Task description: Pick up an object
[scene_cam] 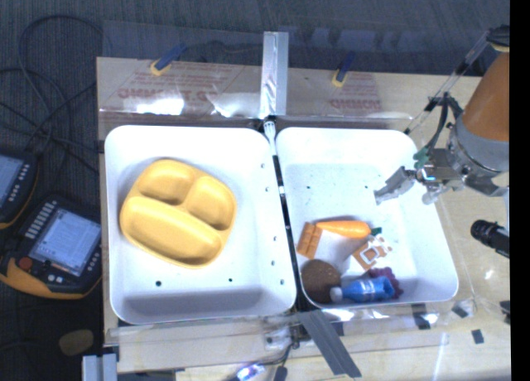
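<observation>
With the pincer [407,182] hanging released and empty at right of centre, I'd drop it squarely over the slim orange plastic carrot [344,227] (lower right, in the right-hand shallow white bin [331,151]), clear of the crowded blue plastic bottle [364,290].

Both of the 2 white bins [248,143] looked like smooth plastic with a slight sheen. Yellow moulded piece [176,211] looked glossy, smooth plastic. Blue bottle [363,290] shiny plastic. Brown ball [320,274] matt, rougher. Carrot [341,227] smooth, satin. My bench top [124,81] looked like pale wood under clear glossy film.
</observation>
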{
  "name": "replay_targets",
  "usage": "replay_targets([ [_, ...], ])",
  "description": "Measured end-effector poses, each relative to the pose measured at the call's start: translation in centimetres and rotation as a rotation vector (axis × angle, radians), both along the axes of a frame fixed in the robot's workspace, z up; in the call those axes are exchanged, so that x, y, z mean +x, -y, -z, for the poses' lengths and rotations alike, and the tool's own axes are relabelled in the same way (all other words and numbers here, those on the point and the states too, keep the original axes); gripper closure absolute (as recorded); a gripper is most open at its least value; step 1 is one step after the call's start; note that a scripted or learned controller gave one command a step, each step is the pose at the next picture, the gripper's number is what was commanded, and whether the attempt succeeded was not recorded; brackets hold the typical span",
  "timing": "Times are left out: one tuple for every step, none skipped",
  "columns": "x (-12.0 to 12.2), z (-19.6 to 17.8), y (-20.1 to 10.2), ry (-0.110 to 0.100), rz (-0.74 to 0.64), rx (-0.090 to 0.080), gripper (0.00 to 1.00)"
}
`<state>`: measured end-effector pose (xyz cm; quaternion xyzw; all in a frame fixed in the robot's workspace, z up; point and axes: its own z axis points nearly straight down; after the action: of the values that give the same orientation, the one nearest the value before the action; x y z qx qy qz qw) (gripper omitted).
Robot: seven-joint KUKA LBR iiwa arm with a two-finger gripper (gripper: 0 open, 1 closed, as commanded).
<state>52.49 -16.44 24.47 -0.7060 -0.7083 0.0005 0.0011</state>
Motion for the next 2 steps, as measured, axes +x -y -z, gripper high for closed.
replay_targets([
  [2.0, 13.8, -2.0, -0.002, 0.074, 0.0, 0.0],
  [-1.1, 15.5, -5.7, 0.019, 0.195, -0.008, 0.0],
])
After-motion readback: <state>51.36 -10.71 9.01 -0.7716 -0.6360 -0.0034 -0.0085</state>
